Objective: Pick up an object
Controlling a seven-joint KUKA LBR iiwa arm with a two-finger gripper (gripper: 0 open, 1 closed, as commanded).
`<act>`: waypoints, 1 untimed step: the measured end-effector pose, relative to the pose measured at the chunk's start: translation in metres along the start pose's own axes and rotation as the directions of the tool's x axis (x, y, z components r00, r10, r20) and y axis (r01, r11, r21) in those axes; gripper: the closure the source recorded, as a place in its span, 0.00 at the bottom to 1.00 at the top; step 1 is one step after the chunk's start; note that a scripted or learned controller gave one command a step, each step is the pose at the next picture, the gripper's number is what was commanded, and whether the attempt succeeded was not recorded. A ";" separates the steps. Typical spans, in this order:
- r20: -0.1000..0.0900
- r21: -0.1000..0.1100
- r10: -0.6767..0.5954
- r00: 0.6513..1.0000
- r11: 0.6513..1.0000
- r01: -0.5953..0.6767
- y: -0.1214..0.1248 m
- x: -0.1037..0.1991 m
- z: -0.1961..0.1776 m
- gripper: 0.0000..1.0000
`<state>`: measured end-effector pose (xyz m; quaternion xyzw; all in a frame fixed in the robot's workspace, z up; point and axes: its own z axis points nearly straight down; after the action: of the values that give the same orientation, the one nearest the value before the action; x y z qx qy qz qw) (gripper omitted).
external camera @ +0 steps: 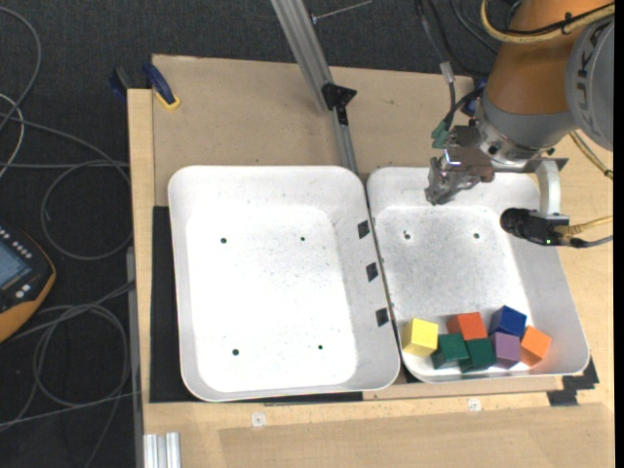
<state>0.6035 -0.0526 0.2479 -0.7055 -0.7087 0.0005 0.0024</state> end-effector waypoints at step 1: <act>-0.001 -0.001 -0.002 1.000 1.000 0.002 -0.030 0.056 -0.002 1.00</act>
<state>0.5732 0.0033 0.2505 -0.7048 -0.7094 -0.0002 0.0024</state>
